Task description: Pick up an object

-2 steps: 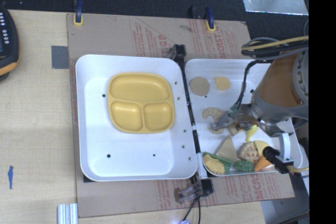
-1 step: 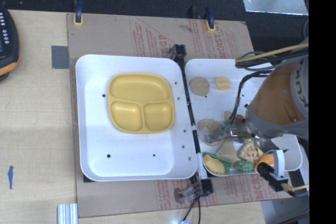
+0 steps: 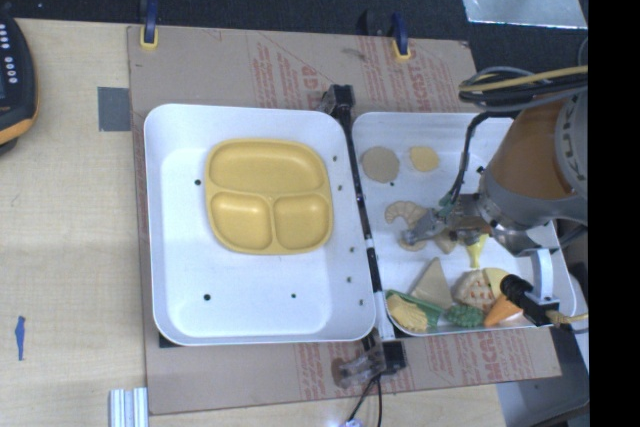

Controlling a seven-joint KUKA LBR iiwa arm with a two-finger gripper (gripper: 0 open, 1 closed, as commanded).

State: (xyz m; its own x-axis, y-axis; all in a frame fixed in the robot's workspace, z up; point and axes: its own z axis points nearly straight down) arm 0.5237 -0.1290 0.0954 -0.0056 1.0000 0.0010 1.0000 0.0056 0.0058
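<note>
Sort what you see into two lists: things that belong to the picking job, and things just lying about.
Job:
gripper
curved beige piece
two round tan discs
corn cob
tan wedge
right bin

Lying about:
yellow divided plate
blue clamps
handheld controller

The arm enters from the right edge of the frame, at mid-height. Its orange band occupies the upper part of the visible body, with the grey wrist section directly below it, toward the lower right of centre. A yellow and black cable bundle runs across the top of the arm near the right edge, and a black cable loops down along the left side of the orange band. The gripper extends leftward from the wrist, lying low in the right-centre of the frame. Its tip is dark and blurred; the state of the jaws cannot be determined.
</note>
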